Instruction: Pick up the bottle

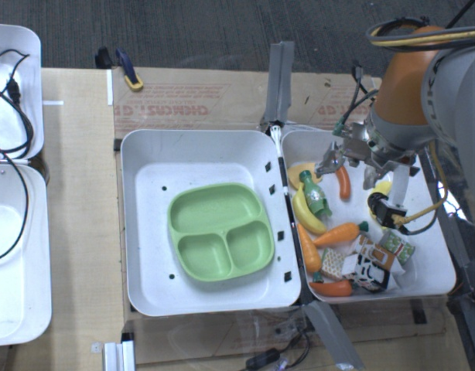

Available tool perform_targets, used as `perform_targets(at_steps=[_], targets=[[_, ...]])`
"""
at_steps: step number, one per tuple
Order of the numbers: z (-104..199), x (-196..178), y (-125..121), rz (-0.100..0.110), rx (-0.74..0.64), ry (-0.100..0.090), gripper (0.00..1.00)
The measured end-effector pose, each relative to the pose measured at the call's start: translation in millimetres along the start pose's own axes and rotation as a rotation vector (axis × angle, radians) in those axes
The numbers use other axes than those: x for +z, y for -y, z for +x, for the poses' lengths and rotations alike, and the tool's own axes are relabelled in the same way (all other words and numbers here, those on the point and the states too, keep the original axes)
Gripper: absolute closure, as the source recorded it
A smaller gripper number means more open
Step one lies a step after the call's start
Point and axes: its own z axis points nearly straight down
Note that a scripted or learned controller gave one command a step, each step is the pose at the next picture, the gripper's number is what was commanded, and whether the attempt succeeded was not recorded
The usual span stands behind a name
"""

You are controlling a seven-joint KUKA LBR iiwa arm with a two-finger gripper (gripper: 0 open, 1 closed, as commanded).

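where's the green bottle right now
The green bottle lies in the right bin, near its left wall, resting across a banana, with the gripper just above-right.

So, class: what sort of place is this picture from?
Probably a robotics lab bench: a grey and orange robot arm reaches over two white bins, one holding toy food and a green bottle.

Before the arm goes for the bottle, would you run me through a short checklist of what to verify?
1. Green bottle in view in the right bin: ok.
2. Bottle top free of clutter: ok; it lies on the banana.
3. Tool above the right bin: ok.
4. Tool over the bottle: not ok; it sits to the bottle's right, by the orange sausage.
5. Finger state: cannot tell.
6. Green plate clear of the path, in the left bin: ok.
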Motion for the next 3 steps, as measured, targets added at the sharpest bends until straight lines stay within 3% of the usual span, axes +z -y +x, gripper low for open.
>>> perform_targets(at_steps=[1,2,3], targets=[[3.7,-79.7,4.5,0.000,0.187,0.001,0.00],[-12.9,-92.8,-53.1,0.001,0.230,0.001,0.00],[49.0,-12.6,5.0,0.001,0.119,0.000,0.00]])
